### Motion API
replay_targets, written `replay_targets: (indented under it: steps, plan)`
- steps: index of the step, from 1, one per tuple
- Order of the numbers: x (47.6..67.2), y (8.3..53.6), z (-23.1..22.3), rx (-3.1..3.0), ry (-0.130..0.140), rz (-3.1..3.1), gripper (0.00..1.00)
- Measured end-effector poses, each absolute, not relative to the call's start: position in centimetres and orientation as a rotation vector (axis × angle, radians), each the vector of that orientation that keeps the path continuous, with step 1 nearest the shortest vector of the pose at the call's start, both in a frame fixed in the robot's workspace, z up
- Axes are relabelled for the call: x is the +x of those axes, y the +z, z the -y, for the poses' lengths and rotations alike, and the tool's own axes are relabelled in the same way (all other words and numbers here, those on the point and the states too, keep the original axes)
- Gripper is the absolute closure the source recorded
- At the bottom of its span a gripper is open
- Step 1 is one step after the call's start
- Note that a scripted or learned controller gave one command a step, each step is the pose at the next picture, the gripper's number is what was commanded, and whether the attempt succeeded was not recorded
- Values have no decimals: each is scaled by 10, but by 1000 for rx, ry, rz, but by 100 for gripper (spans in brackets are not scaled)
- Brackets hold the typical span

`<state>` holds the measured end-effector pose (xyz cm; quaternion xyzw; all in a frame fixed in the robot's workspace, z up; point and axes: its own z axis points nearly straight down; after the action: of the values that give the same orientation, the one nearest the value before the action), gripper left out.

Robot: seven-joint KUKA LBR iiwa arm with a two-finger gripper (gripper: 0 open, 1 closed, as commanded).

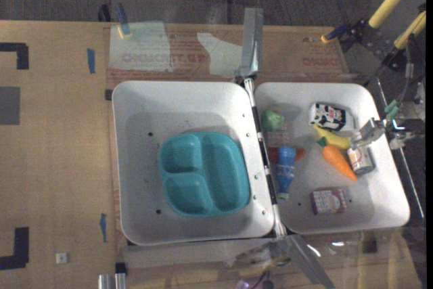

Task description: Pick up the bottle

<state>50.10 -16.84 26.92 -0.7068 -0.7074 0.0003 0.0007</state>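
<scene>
The bottle [285,171] is blue with a white cap and lies on its side at the left edge of the right bin [389,203], cap pointing toward the front. It rests against the divider between the bins, with a small red-orange item partly under it. My gripper [371,131] appears as a grey metal part reaching in over the right bin's right side, just above a small can [360,160]. It is well to the right of the bottle and has nothing visibly in it.
The right bin also holds a green round fruit [273,120], a cow-patterned box [329,116], a banana [333,139], a carrot [339,162] and a maroon box [329,200]. A teal divided plate [203,173] sits in the left bin [132,145]. Yellow poles and cables stand at the far right.
</scene>
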Motion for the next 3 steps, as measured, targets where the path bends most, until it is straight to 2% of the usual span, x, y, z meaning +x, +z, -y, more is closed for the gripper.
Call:
replay_targets:
  steps: [1, 2, 3]
  plan:
    - [515, 143, 106, -1865, 0, 2525, 0]
    - [581, 88, 127, -1714, -6, 2641, 0]
    - [583, 100, 131, -1727, -9, 2646, 100]
